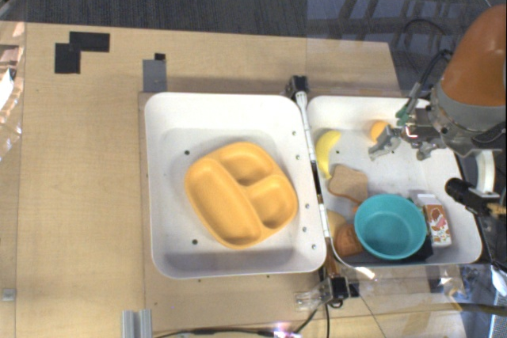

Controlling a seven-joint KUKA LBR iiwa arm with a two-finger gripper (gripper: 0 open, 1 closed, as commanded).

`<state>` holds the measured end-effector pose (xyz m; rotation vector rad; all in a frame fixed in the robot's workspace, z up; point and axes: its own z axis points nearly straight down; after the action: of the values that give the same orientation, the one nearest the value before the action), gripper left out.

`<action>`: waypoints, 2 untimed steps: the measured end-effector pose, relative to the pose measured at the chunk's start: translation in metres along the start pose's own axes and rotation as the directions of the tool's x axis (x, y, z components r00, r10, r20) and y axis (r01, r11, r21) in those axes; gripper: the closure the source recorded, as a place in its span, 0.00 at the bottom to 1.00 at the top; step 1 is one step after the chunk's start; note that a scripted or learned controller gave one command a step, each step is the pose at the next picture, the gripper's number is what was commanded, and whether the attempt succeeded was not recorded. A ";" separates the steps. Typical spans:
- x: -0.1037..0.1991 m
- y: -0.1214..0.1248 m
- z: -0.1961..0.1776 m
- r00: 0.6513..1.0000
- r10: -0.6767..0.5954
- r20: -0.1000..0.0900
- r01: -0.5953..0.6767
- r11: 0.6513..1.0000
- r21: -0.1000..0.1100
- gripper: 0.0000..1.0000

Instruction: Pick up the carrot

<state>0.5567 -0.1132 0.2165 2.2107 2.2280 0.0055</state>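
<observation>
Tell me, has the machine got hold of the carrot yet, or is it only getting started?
Not yet, it seems. Done so far: the arm has reached into the right bin, and its tool hangs right beside the small orange carrot near the bin's far wall. In hand: nothing visible; the carrot lies in the bin, next to the yellow banana. Left: closing on the carrot and lifting it.

We are reaching in from the right with our grey arm, its orange band showing above the wrist. Our gripper (386, 143) is hanging low, fingers pointing left.
</observation>
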 end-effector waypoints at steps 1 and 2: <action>-0.080 0.063 0.084 0.999 0.044 0.002 -0.044 0.999 0.006 0.00; -0.081 0.110 0.130 0.976 0.220 -0.002 -0.220 0.976 -0.002 0.00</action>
<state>0.6683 -0.1937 0.0867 2.4431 1.9699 0.0106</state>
